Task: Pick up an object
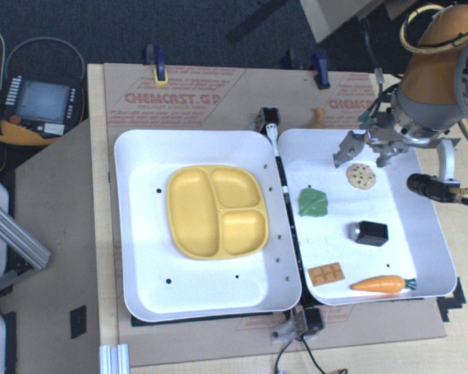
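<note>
The right bin holds a round chocolate-chip cookie, a green leafy piece, a black block, a brown waffle cracker and an orange carrot. My gripper hangs at the bin's far end, just above the cookie. Its grey fingers are spread to either side with nothing between them.
The left bin carries a yellow divided plate. Clamps and a cable connector sit at the bins' far edge. A handheld controller lies off the bench at the left. The grey and orange arm fills the upper right.
</note>
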Tool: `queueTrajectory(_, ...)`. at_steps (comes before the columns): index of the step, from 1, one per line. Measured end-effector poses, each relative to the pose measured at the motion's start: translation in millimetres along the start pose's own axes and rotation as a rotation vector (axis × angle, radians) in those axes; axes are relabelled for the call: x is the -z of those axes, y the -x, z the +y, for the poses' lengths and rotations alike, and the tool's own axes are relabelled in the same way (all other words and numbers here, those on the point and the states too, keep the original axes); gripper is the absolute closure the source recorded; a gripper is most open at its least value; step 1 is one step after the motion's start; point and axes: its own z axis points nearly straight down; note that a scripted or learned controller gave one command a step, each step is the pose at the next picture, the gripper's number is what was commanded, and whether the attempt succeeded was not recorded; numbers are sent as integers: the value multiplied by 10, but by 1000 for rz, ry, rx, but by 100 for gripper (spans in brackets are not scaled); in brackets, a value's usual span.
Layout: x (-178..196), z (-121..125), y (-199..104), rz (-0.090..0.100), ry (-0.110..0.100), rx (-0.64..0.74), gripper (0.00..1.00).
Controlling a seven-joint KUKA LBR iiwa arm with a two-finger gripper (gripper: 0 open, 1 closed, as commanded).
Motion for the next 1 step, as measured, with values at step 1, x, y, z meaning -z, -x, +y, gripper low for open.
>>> queueTrajectory(1, -640, 0, -35, 1, 0, 1, 0)
